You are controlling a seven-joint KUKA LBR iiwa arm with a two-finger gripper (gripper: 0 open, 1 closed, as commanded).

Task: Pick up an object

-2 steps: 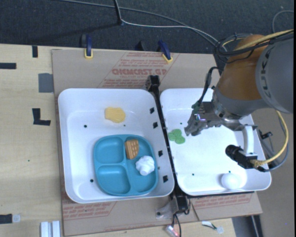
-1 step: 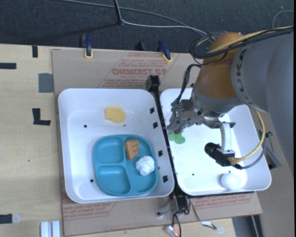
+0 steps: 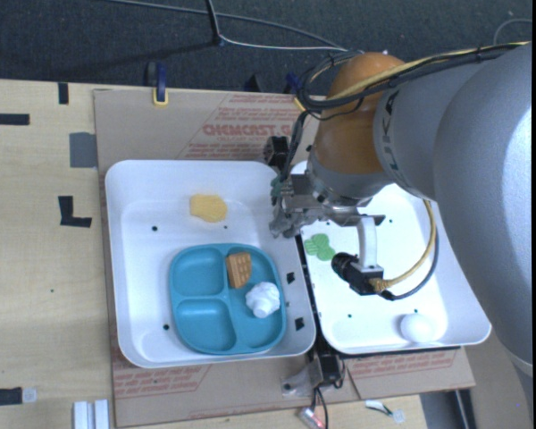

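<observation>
My gripper (image 3: pixel 288 211) hangs low over the inner edge of the two bins, under the big grey arm with its orange band (image 3: pixel 357 123). Just to its right, in the right bin (image 3: pixel 447 329), lies a small green object (image 3: pixel 319 247), partly under the wrist. A white ball (image 3: pixel 418 326) rests near that bin's front right corner. In the left bin (image 3: pixel 129 239) a yellow lump (image 3: pixel 209 207) lies at the back. A blue divided plate (image 3: pixel 201 315) at the front carries a brown waffle-like piece (image 3: pixel 238 269) and a white crumpled object (image 3: pixel 263 299).
The arm covers most of the right bin's back half. A black fitting (image 3: pixel 355 273) on a yellow cable hangs from the wrist over the right bin. Both bins sit on a cardboard sheet (image 3: pixel 188 123), with cables running across the dark floor behind.
</observation>
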